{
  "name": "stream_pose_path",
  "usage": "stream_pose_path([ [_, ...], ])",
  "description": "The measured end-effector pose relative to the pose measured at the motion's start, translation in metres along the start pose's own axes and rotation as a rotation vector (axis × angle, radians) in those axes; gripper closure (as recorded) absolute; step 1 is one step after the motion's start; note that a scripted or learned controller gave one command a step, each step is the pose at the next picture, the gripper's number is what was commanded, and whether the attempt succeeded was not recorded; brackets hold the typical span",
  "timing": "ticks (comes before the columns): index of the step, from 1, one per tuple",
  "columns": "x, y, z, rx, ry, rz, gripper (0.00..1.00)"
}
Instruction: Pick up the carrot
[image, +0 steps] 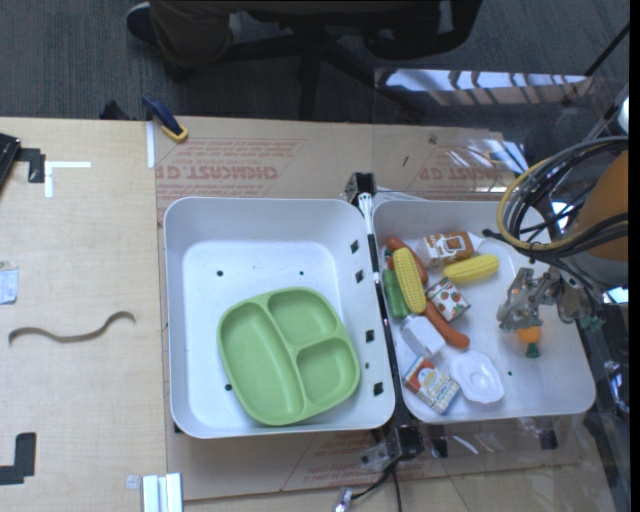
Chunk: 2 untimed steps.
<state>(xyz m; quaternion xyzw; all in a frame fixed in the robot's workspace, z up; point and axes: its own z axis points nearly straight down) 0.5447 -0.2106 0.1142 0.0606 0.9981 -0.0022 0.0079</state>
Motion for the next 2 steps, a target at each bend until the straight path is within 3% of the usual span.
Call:
stream_pose_path([
  [1,0.0,0.0,0.0,0.0,0.0,0.001,0.0],
  [2,-0.003,0.001,-0.01,0.002,-0.007,-0.003,1.0],
])
